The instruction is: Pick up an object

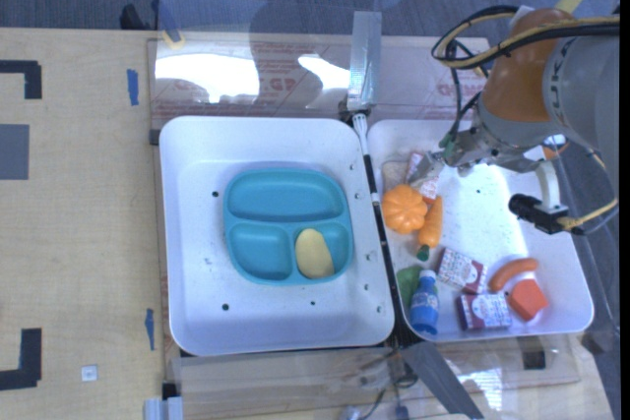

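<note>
Above right bin (576,295), near its back-left corner: gripper (440,159) poised beside toy pumpkin (404,209). Claw state: cannot tell. Step: approach. Next: descend squarely onto pumpkin, clamp, lift.

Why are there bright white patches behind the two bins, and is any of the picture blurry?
In the camera view, the white patches are glare on the clear plastic sheet behind the bins; the left bin is evenly lit, with soft shadows under the teal divided tray; the small toys around the orange pumpkin look slightly soft, and the gripper is too blurred to read.
</note>
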Robot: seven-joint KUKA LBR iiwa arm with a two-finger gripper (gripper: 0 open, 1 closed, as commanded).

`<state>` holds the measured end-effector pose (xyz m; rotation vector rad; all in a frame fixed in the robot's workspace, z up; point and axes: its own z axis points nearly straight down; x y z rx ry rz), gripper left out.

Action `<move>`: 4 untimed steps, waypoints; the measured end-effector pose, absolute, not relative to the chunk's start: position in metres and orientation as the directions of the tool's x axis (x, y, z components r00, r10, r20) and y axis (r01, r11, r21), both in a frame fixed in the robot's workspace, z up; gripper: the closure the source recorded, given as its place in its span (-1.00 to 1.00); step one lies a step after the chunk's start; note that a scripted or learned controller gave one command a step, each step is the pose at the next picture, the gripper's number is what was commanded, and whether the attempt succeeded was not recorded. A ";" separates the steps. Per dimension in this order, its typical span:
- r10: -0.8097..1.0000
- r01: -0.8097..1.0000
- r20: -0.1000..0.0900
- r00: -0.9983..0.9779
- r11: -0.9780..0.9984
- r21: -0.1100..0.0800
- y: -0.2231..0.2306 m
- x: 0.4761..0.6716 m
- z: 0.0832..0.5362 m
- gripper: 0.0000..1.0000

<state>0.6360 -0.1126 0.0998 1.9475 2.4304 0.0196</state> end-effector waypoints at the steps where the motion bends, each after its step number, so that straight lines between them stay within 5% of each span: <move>1: 0.965 0.965 -0.003 -0.262 0.262 0.006 -0.121 0.648 0.141 -1.00; 2: 0.931 0.931 -0.013 -0.364 0.364 0.029 -0.107 0.620 0.100 -1.00; 3: 0.801 0.801 -0.005 -0.598 0.598 0.006 -0.109 0.542 0.087 -1.00; 4: 0.803 0.803 -0.009 -0.595 0.595 0.011 -0.109 0.544 0.098 1.00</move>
